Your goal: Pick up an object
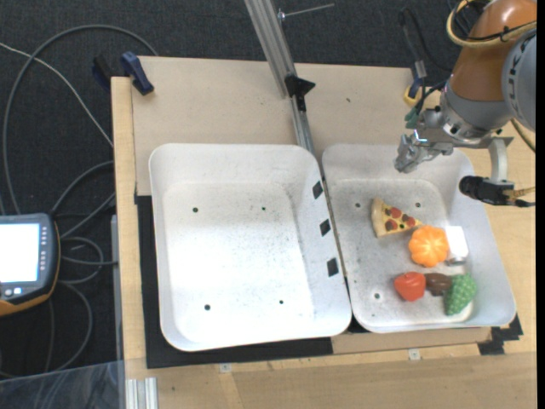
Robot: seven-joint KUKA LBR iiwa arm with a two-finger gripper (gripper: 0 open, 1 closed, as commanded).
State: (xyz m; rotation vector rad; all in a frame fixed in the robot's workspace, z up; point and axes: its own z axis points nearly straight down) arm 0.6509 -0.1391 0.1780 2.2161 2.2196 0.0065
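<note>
While the arm reaches in from the right, its pincer point(412, 156) hangs over the far edge of the right bin point(366, 169); whether it is open or closed cannot be told. Six objects cluster in that bin's near right: one pizza slice point(392, 219), one orange point(428, 245), one white block point(456, 243), one tomato point(410, 285), one brown piece point(438, 283), one green bunch point(461, 294). Two white bins share the counter point(213, 100).

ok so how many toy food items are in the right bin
At least 5, maybe more hidden in the cluster: pizza slice near the middle, orange beside it, red tomato toward the front, brown piece next to it, green grapes at the front right corner.
</note>
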